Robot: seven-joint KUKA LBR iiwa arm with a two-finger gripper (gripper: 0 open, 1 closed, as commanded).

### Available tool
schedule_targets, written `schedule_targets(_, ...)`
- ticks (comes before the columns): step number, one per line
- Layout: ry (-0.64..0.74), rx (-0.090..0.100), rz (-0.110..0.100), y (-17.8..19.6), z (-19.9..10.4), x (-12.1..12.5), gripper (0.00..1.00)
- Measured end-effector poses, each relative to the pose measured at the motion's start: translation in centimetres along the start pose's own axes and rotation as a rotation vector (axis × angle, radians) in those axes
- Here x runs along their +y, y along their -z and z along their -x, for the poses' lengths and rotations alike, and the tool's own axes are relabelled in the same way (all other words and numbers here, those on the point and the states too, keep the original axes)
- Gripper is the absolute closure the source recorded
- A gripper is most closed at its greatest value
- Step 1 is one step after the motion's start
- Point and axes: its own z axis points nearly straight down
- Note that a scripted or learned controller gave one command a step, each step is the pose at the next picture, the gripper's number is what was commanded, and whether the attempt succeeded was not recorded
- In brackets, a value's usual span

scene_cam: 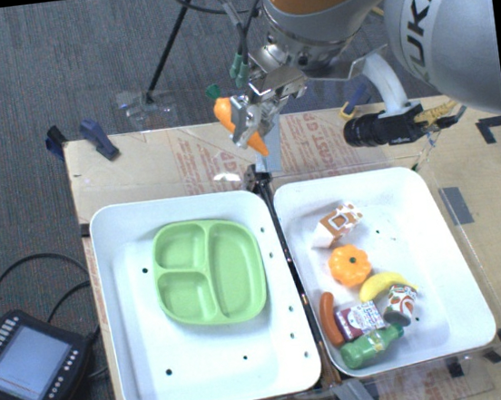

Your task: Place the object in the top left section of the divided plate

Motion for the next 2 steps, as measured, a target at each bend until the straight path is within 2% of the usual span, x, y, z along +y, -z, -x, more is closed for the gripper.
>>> schedule_targets(1,-0.174,0.0,-0.002,0.0,-4.2,-0.7,1.0)
schedule_targets(2,0.035,0.0,-0.001,-6.4,-9.0,2.8,1.0)
